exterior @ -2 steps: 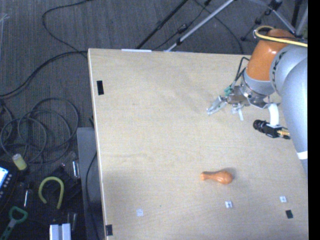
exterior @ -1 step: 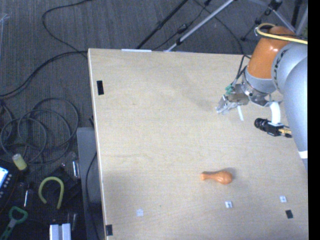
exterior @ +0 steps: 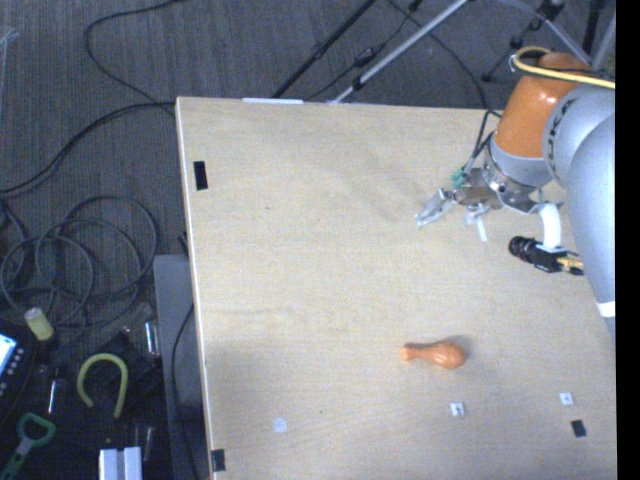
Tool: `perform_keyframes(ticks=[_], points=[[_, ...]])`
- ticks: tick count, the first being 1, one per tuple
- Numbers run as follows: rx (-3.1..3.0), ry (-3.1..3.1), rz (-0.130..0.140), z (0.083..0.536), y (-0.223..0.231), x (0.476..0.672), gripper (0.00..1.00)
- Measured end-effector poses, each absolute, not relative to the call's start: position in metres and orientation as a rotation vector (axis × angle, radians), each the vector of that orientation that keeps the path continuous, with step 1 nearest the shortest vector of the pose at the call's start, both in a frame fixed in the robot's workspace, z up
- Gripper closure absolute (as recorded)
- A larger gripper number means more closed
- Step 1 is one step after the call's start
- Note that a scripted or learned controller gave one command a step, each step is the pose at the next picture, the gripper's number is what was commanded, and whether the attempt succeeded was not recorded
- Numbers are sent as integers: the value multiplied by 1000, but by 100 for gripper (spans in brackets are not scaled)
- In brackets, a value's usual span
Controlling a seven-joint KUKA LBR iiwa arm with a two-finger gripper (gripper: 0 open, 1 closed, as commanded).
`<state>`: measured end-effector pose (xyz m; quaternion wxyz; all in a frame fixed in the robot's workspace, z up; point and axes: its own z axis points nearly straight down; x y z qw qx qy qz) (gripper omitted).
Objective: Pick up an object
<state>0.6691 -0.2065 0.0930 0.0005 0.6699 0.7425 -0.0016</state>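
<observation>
Your arm (exterior: 560,138) is reaching in from two o'clock, with its wrist pointing toward nine. Its gripper (exterior: 450,218) is hanging over the bench (exterior: 300,268) with fingers spread, gripping nothing. The orange toy (exterior: 435,354) is lying on the bench at six o'clock from the gripper, well apart.

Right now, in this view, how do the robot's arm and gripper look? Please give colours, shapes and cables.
The arm is grey and rounded, with an orange band above the wrist. A yellow cable loops over that band. The gripper is small, of silvery metal with pale parts.
</observation>
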Motion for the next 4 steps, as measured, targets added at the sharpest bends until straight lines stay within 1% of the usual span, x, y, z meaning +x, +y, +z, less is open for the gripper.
perform_keyframes(ticks=[1,2,3,4], points=[[2056,2372,-5,103,-224,668,0],[1902,2500,-5,84,-218,669,0],[1690,2648,-2,84,-181,669,0],[1691,2647,4,93,-179,669,100]])
